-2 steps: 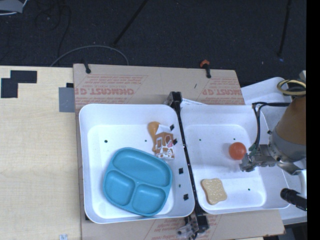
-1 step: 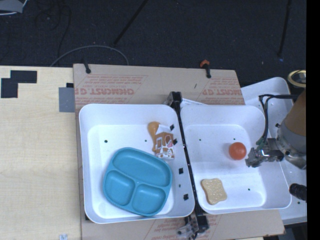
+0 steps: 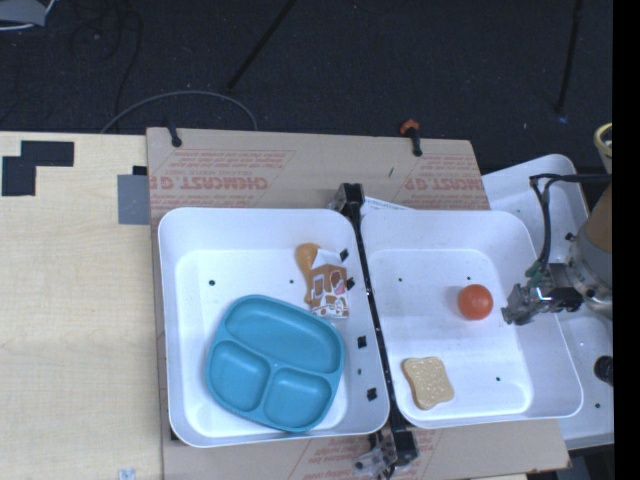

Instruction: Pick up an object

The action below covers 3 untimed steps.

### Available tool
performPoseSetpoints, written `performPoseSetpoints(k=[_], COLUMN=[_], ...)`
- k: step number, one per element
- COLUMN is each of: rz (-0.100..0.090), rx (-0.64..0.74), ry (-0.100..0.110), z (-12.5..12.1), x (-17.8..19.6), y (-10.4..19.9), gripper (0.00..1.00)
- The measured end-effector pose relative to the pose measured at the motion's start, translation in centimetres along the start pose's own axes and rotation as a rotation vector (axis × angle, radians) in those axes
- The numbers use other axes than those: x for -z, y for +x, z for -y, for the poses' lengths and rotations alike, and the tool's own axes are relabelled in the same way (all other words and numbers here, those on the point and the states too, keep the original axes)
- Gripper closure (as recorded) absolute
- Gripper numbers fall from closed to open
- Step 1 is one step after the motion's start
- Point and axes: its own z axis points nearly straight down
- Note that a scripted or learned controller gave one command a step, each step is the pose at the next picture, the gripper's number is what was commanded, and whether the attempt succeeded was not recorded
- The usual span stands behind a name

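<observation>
A red tomato-like ball (image 3: 475,301) lies in the right bin (image 3: 510,230), toward its right side. A slice of toast (image 3: 428,381) rests near that bin's front edge. In the left bin (image 3: 180,268) sits a blue divided plate (image 3: 275,362), with a small patterned carton (image 3: 328,292) and an orange-brown piece (image 3: 307,258) just behind it. My gripper (image 3: 524,304) hangs at the right bin's right rim, just right of the red ball and apart from it. Nothing shows between its fingers.
A black divider clamp (image 3: 352,200) runs between the two bins. Both bins sit on a cardboard sheet (image 3: 300,173) on a wooden bench. A white surface (image 3: 590,368) lies to the right of the bins, under the arm.
</observation>
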Motion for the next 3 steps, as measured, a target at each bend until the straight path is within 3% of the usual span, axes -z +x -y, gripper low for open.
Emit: performPoseSetpoints(k=[3], rz=[-0.002], rx=[0.002], ry=[0.006], z=[-3.7], x=[-0.2], y=[14.1], gripper=[1.0])
